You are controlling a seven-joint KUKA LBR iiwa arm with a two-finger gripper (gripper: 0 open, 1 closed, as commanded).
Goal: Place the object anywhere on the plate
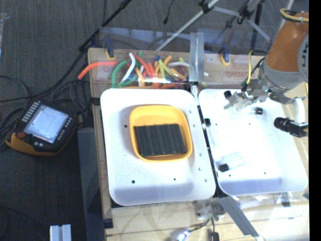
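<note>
A yellow plate [159, 115] with a dark ridged pad in its middle rests in the left white bin [120, 179]. In the right white bin [281, 174] a small pale object with a black end [229, 162] lies near the front left, flat on the floor. The arm's wrist with its orange band [287, 44] hangs over the right bin's back edge. My gripper [244, 97] is low over that bin's back left part, well behind the small object and to the right of the plate. Nothing shows held in it.
A tangle of coloured cables [145, 69] lies behind the left bin. A metal divider post [196, 59] stands between the bins at the back. A black cylindrical part [288, 125] juts over the right bin's right side. A pendant [42, 124] lies on the floor at left.
</note>
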